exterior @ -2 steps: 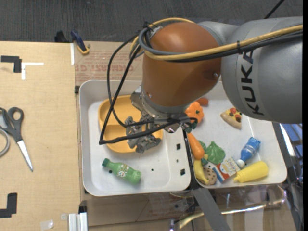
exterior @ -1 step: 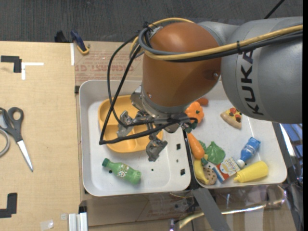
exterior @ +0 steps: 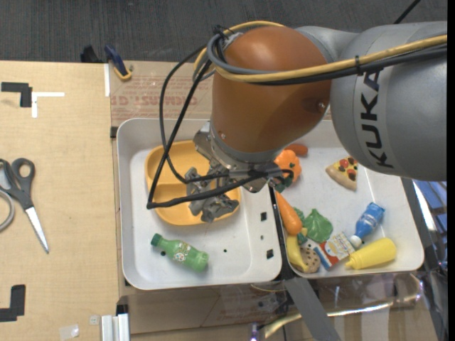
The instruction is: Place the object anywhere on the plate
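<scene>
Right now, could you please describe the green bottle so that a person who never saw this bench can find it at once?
Start from the left white bin, the one that holds the yellow plate. Below the plate in the picture, near the bin's front edge, the green bottle lies on its side. It is the one green thing in this bin, apart from the plate and from the gripper above it.

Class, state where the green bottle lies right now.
The green bottle lies on its side in the left bin, near its front edge, just below the yellow plate.
</scene>
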You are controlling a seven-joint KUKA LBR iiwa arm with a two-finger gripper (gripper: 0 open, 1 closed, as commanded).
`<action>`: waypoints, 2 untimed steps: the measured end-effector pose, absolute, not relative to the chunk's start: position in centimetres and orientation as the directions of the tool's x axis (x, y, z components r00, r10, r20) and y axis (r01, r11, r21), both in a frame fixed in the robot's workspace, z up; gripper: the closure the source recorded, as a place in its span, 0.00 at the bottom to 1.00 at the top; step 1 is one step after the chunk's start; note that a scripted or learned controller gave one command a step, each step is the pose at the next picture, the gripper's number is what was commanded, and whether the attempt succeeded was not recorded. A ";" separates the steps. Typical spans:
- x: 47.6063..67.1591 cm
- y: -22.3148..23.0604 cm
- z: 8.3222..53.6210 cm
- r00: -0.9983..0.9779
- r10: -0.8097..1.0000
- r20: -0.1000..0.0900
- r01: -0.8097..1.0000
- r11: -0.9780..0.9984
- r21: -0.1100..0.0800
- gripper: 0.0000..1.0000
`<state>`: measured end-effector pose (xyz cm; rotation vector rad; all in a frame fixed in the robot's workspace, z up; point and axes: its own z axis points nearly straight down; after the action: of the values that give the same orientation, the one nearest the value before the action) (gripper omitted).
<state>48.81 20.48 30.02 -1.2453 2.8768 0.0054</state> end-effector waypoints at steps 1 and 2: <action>53.1 15.6 35.1 -0.405 -0.914 -0.005 -0.914 0.405 -0.002 1.00; 53.3 17.4 21.2 -0.133 -0.991 -0.003 -0.991 0.133 0.002 1.00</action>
<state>53.33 17.40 21.19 -2.0680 2.3633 0.0050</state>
